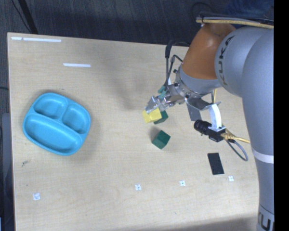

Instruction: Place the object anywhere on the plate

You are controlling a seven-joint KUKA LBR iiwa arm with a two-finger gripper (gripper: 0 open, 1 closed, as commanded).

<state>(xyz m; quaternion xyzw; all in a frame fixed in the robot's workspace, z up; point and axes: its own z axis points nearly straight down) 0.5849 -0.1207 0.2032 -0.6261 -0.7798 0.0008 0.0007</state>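
The wooden tabletop [111,167] bears a blue plate [56,123], a green block [161,139] and a black card [215,163].

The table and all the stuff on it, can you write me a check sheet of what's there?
Surface: pale wood table, white tape strips near the far edge, small markers near the front.
Job's things: blue plate with compartments at left, nothing on it; yellow block at the gripper's tip.
Clutter: green block lying apart from the yellow one; flat black piece at right.
Gripper: gripper low over the yellow block; grip unclear.
Cables: black cable along the wrist; a grey loop near the black piece.
Surroundings: dark floor beyond the table.
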